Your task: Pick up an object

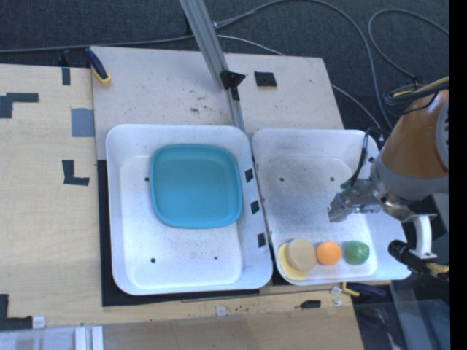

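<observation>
Along the near edge of the right bin (306, 159) lie three small objects in a row: a tan round piece (300, 253) on a yellow disc, an orange ball (328, 253) and a green ball (356, 251). My gripper (341, 208) hangs over the right part of that bin, a little beyond the orange and green balls and apart from them. Nothing shows between its fingertips. The arm's orange band and grey wrist reach in from the right.
The left bin (131, 217) holds a teal square plate (196, 185). A metal pole (211, 42) slants from the top down to the gap between the bins. Cables lie on the dark floor at the upper right.
</observation>
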{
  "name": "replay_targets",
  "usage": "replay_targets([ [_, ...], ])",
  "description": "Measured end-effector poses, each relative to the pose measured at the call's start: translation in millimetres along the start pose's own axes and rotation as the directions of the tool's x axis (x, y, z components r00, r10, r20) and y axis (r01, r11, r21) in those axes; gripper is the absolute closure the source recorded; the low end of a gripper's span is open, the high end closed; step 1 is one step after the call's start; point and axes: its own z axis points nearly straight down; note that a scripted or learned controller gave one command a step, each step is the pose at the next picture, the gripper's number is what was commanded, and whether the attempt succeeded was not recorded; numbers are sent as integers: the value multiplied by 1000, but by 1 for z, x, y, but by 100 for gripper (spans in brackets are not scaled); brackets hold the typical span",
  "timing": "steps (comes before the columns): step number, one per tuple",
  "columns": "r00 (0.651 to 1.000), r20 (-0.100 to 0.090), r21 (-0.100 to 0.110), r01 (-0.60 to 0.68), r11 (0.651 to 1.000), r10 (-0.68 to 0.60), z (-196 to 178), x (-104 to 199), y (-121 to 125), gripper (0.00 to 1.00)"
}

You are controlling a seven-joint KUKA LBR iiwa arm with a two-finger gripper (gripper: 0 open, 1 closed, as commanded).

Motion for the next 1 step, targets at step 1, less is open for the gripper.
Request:
replay_targets([
  [1, 1000, 0, -2, 0, 1000, 0, -60, -4, -4, 100],
])
